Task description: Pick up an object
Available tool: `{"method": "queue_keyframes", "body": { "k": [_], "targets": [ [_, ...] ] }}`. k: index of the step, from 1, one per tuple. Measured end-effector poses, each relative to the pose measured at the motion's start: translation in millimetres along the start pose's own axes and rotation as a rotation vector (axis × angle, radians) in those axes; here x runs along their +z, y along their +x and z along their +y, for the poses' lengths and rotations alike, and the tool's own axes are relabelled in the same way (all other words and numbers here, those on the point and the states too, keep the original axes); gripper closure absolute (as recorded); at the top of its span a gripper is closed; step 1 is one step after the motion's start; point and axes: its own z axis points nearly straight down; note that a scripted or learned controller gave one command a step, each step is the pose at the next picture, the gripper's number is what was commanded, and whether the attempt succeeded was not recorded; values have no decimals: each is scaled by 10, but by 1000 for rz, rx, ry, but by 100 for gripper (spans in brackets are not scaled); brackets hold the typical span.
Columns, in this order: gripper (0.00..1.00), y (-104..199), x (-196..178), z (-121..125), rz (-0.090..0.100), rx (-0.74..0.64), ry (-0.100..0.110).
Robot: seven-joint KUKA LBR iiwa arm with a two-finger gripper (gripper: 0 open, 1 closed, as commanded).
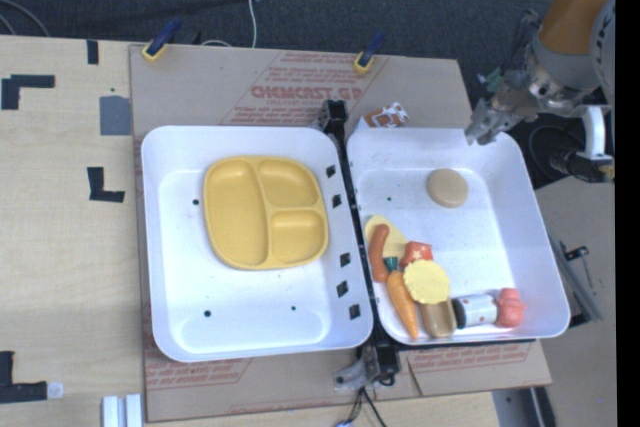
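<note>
The right bin holds a tan round bun near its far side. A heap of toy food lies at its near left: an orange carrot, a red sausage, a yellow ridged disc, a brown piece, a small white bottle and a pink piece. My gripper hangs over the bin's far right corner, up and right of the bun, with nothing seen between its fingers.
The left bin holds a yellow divided plate. A small orange and white wrapper lies on the cardboard behind the right bin. Two clamps pin the cardboard's far edge.
</note>
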Motion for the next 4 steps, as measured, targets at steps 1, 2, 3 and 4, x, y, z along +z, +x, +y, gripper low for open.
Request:
{"method": "queue_keyframes", "body": {
  "k": [1,2,3,4],
  "targets": [
    [0,93,1314,64,-2,-2,-8],
    [0,649,1267,13,1,-4,-2],
    [0,354,506,62,-2,1,-7],
    [0,175,1294,-713,1,6,-2]
  ]
}}
